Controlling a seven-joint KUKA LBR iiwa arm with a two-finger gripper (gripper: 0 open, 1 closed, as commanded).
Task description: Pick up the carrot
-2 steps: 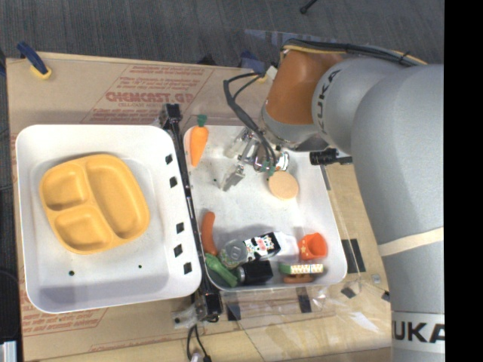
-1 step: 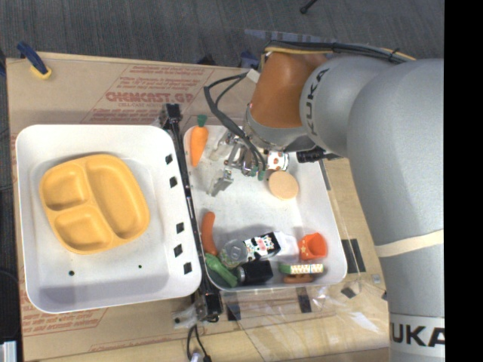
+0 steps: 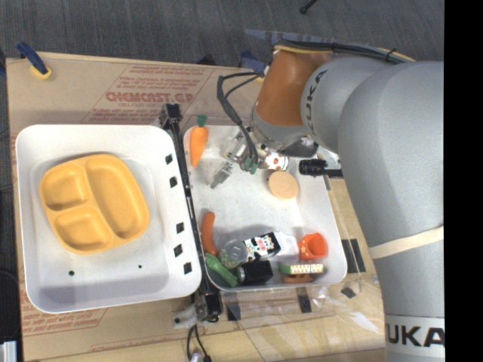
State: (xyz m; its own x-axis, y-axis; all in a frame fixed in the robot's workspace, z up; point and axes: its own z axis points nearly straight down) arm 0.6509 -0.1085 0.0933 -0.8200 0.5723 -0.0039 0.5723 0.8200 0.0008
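Carrot [image 3: 197,142] lies untouched at the top-left corner of the right bin [image 3: 332,225], against its left wall. Gripper [image 3: 226,168] hovers just right of the carrot, fingers spread, nothing between them. Pick not yet made; approach, closing and lift all remain.

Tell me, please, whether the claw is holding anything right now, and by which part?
Nothing is held: the claw hangs open beside the orange carrot, not touching it.

- Orange toy carrot [image 3: 197,143] with green top
- Yellow three-compartment plastic tray [image 3: 93,201]
- Two shallow white bins [image 3: 45,289]
- Round tan wooden disc [image 3: 284,185]
- Small orange plastic cup [image 3: 313,246]
- Grey arm [image 3: 385,157] with orange band
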